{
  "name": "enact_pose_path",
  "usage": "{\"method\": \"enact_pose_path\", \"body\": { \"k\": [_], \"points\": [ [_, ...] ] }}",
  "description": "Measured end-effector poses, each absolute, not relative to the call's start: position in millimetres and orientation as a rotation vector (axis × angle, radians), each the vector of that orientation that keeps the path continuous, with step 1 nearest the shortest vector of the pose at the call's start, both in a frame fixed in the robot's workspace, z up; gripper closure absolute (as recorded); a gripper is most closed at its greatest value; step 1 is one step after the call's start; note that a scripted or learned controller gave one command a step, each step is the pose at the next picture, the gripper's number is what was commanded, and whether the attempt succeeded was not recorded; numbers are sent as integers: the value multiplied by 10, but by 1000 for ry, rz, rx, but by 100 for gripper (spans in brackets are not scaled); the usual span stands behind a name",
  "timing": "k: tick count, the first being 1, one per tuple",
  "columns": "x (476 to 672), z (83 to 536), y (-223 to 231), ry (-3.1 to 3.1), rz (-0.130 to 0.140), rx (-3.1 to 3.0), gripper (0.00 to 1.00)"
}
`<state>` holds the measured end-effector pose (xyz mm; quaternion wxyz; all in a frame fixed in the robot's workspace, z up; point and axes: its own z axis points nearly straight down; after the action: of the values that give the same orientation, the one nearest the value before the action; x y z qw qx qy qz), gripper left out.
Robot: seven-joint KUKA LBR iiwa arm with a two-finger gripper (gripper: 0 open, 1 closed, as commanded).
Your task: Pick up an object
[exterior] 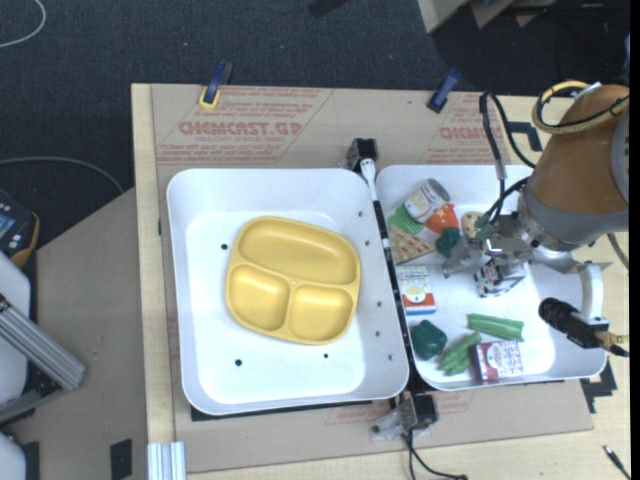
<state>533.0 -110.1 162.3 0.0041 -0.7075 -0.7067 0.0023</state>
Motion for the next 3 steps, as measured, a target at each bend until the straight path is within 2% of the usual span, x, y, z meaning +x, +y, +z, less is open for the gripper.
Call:
{"method": "enact_pose_path", "body": {
  "k": [1,2,3],
  "points": [
    [5408,1088,-1139,-2216,6,-2217,0],
    [5427,871,-1170,-2223,0,-2231,0],
    [5423,966,-1156,-2222,-3,-2230,100]
  ]
}}
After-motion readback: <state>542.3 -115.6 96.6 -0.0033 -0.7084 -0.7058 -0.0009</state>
